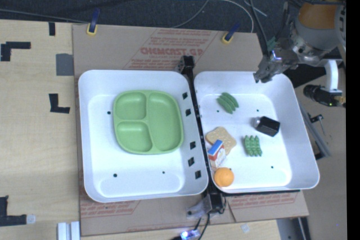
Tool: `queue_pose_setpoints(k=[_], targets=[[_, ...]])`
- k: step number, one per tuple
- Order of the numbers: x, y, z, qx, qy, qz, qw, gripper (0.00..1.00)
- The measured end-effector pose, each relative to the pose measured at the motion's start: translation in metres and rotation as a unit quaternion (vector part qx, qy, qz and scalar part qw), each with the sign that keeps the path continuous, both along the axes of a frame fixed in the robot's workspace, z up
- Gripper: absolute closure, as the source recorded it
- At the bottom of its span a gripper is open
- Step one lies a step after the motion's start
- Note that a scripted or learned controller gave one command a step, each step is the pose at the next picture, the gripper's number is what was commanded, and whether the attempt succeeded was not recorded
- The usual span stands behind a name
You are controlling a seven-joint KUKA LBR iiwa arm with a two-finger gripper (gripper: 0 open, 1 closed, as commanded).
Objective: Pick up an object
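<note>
Grey arm [315, 25] with orange band, dark gripper [264, 73].

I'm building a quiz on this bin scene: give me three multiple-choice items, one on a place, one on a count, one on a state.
1. Where is the green divided plate?
A. left bin
B. right bin
C. on the cardboard

2. How many green bumpy items lie in the right bin?
A. one
B. two
C. four

3. The orange ball is:
A. in the gripper
B. lying in the bin
C. on the plate

Answers: 1 A, it sits in the left bin. 2 B, one near the top, one lower right. 3 B, the gripper hangs far off by the bin's top edge.
</note>
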State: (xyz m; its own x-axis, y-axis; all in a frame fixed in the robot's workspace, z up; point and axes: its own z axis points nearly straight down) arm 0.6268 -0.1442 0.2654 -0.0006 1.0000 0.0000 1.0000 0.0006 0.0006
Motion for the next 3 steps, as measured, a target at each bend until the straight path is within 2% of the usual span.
queue_pose_setpoints(k=[1,3], targets=[[0.007,0.042,-0.011,-0.0004,0.001,0.001,1.0000,1.00],[0.014,0.148,-0.042,0.0002,0.002,0.002,1.0000,1.00]])
